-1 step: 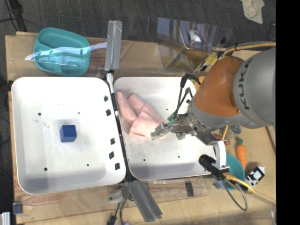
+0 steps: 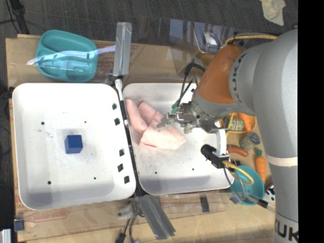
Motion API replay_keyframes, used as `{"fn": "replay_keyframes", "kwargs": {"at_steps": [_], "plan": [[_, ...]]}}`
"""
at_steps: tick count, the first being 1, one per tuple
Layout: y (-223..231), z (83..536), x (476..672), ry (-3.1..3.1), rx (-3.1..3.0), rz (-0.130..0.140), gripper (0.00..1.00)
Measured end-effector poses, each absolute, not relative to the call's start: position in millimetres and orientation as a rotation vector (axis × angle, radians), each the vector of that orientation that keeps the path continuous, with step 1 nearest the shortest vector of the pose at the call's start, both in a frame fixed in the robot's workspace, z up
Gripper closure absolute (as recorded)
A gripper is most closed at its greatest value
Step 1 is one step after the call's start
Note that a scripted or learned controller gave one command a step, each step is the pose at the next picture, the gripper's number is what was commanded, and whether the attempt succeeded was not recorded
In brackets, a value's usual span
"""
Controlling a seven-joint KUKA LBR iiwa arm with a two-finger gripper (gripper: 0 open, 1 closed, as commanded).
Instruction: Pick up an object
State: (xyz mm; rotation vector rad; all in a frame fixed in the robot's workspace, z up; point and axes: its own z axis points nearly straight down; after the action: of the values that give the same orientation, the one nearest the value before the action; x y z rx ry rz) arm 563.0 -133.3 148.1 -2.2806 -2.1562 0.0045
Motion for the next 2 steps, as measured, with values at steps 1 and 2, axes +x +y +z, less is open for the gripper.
{"fn": "replay_keyframes", "kwargs": {"at_steps": [1,2], "plan": [[-131.3,110.0,614.9,-2.154,-2.284,0.004,0.0],[-108.5,93.4,628.9,-2.439,-1.978,0.0,0.0]]}}
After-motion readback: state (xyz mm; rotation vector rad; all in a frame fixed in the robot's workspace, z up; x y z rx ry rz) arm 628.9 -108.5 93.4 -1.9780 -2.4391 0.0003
